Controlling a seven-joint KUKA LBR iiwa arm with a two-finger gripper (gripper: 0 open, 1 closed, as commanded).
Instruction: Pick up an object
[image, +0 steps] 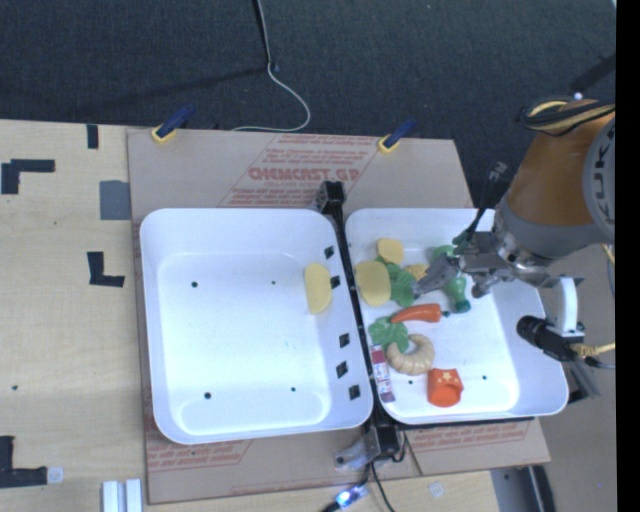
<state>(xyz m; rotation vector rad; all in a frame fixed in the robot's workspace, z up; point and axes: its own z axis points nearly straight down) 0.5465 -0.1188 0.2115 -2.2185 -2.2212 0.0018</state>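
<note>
Gripper (452, 272) hangs low in right bin (520, 395), just beside green toy (457, 292); can't tell its state. Approach step, by the look of it. Next: settle onto green toy or nearby orange carrot (420, 314), close, lift.

A green toy (457, 291) lies in the right bin (500, 400), near an orange-red chilli (418, 314).

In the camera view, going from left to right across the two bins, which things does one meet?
Left white bin → pale yellow piece near its right wall → right white bin → tan ring → red-orange block → gripper → grey and orange arm.
</note>
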